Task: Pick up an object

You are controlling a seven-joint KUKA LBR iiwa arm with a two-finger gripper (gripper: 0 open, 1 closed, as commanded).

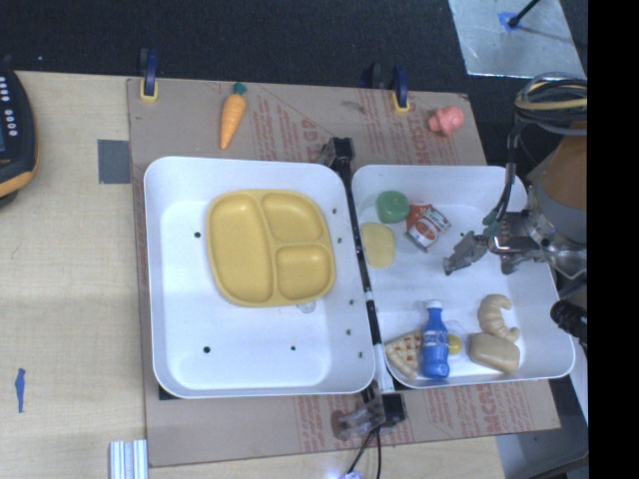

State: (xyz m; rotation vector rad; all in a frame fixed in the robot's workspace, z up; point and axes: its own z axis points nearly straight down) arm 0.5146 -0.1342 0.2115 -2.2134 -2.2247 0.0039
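Bottle (pixel 434 342) upright-looking, cap toward the bin's far side; hand (pixel 461 258) apart, empty, fingers spread.

Right bin (pixel 539 372) contents: green cap (pixel 391 206), pale yellow disc (pixel 378 244), red-white packet (pixel 427 225), blue bottle (pixel 434 343) lying across a pizza slice (pixel 403 355), croissant (pixel 497 314), tan bread piece (pixel 495 352).

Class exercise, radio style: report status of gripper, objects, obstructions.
Gripper over right bin, holding nothing. Nearest: red-white packet, croissant. Nothing blocking.
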